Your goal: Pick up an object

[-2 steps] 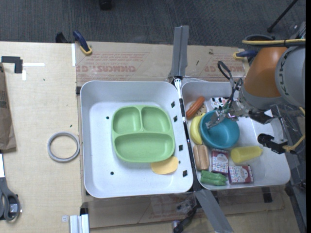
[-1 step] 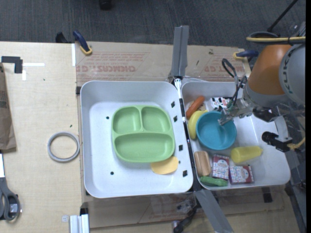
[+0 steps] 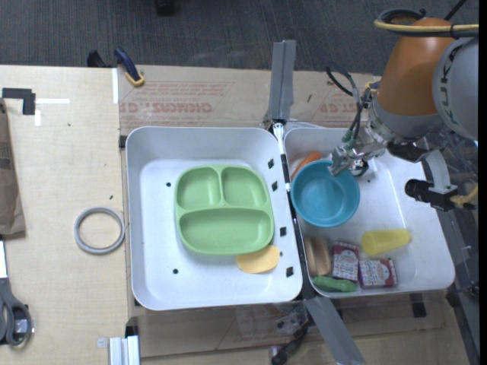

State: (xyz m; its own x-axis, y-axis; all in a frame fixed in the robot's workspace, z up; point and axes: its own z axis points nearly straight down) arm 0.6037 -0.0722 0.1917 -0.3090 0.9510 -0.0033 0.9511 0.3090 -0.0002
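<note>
Dark carpet runs behind a light wooden table (image 3: 61,166), with two shallow white bins sitting side by side on a sheet of cardboard. The left bin (image 3: 144,204) has a green divided plate (image 3: 224,208) lying flat in the middle and a yellow chip-shaped thing (image 3: 258,261) tucked against its lower edge. The right bin (image 3: 415,268) is where the clutter is: a blue bowl (image 3: 325,196) upright near the divider, something orange (image 3: 306,163) poking out from behind it, a yellow piece (image 3: 386,240), two red snack packets (image 3: 361,265), a bread-looking roll (image 3: 317,256) and a green bit (image 3: 333,284) along the front wall.

The gripper (image 3: 348,160) is parked right over the bowl's far rim, coming in from the right, which makes me think the bowl edge is the target since a rim gives two fingers something thin to pinch. Honestly can't tell whether the gripper is spread or closed, too small and tangled with cables. Nothing looks lifted; the bowl seems to sit on the bin floor.
</note>
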